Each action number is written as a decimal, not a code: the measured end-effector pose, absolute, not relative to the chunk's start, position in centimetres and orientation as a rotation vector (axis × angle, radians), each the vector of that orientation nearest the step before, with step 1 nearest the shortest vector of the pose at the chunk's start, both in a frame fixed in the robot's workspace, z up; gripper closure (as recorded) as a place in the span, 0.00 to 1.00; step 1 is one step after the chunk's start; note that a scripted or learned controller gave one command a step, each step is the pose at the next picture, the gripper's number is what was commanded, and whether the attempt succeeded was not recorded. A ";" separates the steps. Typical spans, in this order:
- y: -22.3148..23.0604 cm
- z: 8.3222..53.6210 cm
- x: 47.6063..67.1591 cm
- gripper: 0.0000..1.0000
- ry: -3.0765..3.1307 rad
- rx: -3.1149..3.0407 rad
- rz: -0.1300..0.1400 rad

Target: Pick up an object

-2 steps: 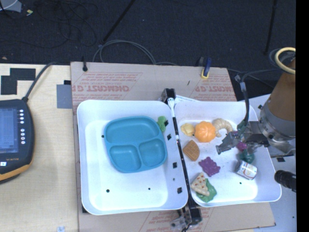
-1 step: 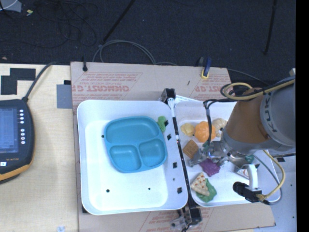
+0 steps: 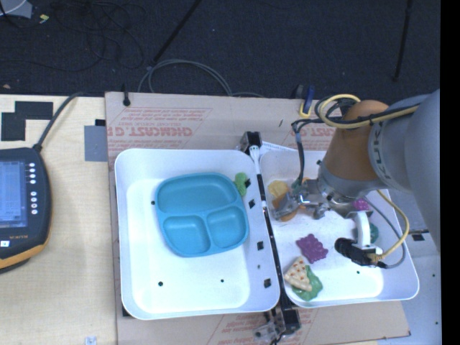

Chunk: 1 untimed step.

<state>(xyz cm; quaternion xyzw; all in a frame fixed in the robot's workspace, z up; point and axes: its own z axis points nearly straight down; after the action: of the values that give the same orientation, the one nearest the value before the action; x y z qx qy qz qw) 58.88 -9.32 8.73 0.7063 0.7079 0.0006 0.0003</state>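
Note:
My gripper (image 3: 286,205) is low in the right bin (image 3: 402,282), close to its left wall. A tan and orange toy (image 3: 277,190) lies right against the gripper, partly hidden by it. I cannot tell whether that toy is gripped. A purple bunch of grapes (image 3: 311,247) rests in the bin's middle, just below the gripper. Near the front edge lies a tan wedge with green trim (image 3: 302,277). A small magenta piece (image 3: 361,205) peeks out beside the wrist.
The left bin (image 3: 136,264) holds a blue divided plate (image 3: 201,214), and a small green piece (image 3: 241,182) sits at the plate's right rim. A handheld control pad (image 3: 18,200) lies on the bench at far left. Cables loop behind the bins.

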 end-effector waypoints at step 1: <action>-9.8 8.7 51.0 0.00 2.224 2.229 -0.006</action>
<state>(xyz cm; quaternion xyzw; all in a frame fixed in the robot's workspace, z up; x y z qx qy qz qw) 50.99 -9.79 8.74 0.7080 0.7062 -0.0020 -0.0034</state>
